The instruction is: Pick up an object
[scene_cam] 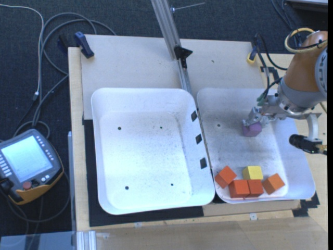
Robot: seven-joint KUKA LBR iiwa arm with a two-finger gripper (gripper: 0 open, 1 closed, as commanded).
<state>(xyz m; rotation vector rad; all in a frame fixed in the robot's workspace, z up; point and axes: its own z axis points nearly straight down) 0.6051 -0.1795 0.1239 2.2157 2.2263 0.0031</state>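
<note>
Grasp step in hand. Two-finger gripper (254,121) is low in the right shallow white plastic bin (229,139), directly over a small purple block (252,129); whether it is spread or pinching I cannot tell. Next move calls for a confirmed grip, then a straight lift.

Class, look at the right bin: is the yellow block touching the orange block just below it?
Touching. The camera view shows the yellow block sitting flush against the top edge of the orange block below it, with no white bin floor between them.
</note>
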